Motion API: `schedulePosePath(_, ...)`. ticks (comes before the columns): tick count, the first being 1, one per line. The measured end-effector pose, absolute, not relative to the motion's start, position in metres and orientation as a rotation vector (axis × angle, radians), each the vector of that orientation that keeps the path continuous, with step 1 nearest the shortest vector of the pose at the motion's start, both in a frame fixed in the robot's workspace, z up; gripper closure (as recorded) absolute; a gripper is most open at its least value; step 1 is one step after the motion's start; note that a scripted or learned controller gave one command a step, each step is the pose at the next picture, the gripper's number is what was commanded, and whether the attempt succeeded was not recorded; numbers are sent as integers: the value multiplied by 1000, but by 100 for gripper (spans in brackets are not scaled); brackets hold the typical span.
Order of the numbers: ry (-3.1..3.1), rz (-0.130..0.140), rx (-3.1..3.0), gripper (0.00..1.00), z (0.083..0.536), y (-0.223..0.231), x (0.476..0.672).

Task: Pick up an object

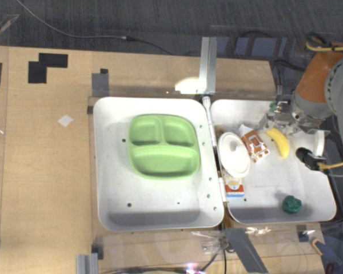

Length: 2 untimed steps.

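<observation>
The right bin [263, 201] holds several objects. A yellow banana [280, 142] lies near its back right. A brown patterned packet [255, 144] lies just left of the banana. A white bowl [235, 153] rests left of the packet, against the bin's left wall. A small orange, white and blue carton [234, 188] lies in front of the bowl. A dark green lump [292, 205] sits in the front right corner. My gripper [279, 117] hangs low over the back of this bin, just above the banana's far end. The grey arm with its orange band [317, 81] comes in from the right.
The left bin [111, 170] holds a green divided plate [163, 145] in its middle. A metal divider post [208, 67] stands behind the seam between the bins. Black cables [314, 161] loop over the right bin's right rim beside the wrist.
</observation>
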<state>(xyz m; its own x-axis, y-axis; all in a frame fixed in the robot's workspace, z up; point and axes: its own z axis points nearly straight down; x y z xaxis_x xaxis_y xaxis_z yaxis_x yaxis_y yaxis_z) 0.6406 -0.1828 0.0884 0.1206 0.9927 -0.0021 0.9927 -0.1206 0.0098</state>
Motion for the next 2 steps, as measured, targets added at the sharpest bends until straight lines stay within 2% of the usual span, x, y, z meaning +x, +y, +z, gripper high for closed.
schedulePosePath(1,2321,5,2108,0,135,-175,660)
schedulePosePath(2,2306,19,2096,0,109,-182,629)
